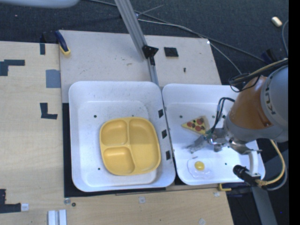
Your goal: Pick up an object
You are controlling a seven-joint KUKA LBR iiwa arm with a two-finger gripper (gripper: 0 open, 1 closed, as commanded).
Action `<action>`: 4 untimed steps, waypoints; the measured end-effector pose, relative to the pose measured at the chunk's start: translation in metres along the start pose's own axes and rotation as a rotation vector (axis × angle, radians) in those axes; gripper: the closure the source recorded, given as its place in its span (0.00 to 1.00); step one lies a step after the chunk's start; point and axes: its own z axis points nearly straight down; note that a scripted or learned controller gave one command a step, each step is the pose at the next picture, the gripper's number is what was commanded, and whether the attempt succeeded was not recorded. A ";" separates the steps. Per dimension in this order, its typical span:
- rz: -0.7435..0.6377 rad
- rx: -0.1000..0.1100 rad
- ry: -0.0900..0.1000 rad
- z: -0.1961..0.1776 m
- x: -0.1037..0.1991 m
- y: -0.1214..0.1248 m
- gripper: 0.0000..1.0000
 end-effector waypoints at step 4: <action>-0.006 -0.002 0.002 -0.112 0.048 0.008 1.00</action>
